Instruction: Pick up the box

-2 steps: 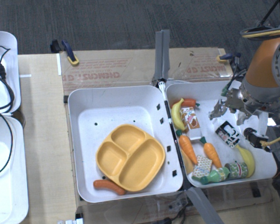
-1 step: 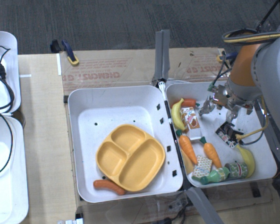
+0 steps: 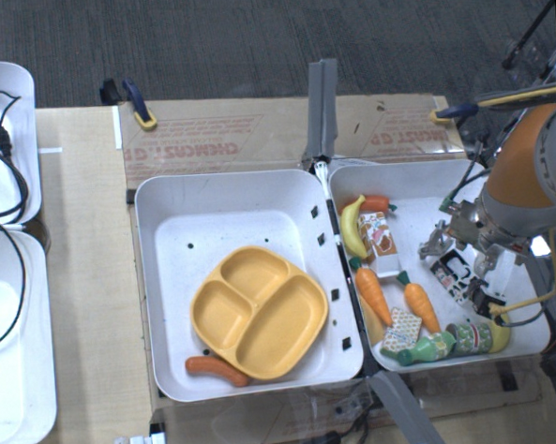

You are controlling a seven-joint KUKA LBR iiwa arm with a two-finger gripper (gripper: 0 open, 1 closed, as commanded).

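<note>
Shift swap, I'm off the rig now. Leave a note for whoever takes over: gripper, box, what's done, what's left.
Gripper: over the right bin, apart from the box.
Box: lying flat in the right bin beside the banana, toward the view's left of the gripper.
Done: nothing; the box is not lifted.
Left: move onto the box, grasp it, lift.

Robotics lab: KUKA arm (image 3: 526, 168), white bins (image 3: 228, 180) w/ toy food (image 3: 372, 295), bench (image 3: 84, 275).
</note>
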